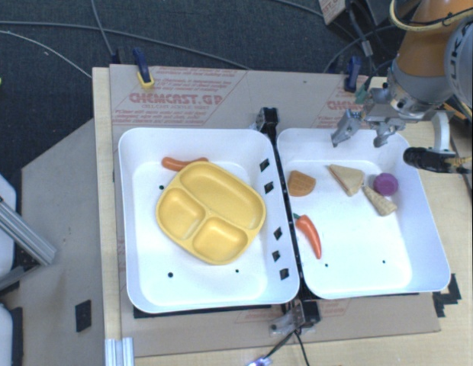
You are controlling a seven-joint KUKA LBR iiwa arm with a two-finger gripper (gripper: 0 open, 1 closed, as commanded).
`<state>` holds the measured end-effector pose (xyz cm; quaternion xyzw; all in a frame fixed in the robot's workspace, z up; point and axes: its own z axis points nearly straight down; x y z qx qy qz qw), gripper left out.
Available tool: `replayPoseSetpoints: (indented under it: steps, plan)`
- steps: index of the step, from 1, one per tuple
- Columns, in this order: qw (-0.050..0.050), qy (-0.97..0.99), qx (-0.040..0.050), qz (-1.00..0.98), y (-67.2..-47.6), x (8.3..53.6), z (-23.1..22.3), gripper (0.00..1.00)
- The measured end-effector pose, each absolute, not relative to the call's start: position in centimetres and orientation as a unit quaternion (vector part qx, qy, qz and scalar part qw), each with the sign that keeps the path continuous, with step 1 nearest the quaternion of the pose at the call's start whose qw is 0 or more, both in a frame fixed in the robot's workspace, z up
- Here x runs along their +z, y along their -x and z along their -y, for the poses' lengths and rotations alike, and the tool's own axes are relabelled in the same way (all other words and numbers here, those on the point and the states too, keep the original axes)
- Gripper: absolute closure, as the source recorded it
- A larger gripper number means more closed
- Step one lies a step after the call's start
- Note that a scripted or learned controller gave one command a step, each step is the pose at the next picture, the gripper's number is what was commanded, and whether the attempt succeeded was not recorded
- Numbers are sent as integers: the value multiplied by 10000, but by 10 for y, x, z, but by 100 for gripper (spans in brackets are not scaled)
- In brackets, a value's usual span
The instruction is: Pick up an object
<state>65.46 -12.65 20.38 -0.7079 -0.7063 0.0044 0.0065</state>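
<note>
Arm in from right, gripper pointing down, fingers apart, nothing held.

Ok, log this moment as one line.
gripper: open, above right bin rim, holding nothing | right bin: cookie, wedge, cone, chili | left bin: yellow tray

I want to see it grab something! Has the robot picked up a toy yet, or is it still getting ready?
Nothing is picked up yet. The gripper hangs open above the far edge of the right bin, with nothing between its fingers. The toast wedge, purple ball, round cookie and chili pepper all lie in that bin. Still to do: come down, close on one, lift it.
</note>
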Motion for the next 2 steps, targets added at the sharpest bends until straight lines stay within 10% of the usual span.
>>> replayPoseSetpoints:
  steps: [2]
  plan:
    - [25, 7070, 18, 7072, -666, 159, 131, 0]
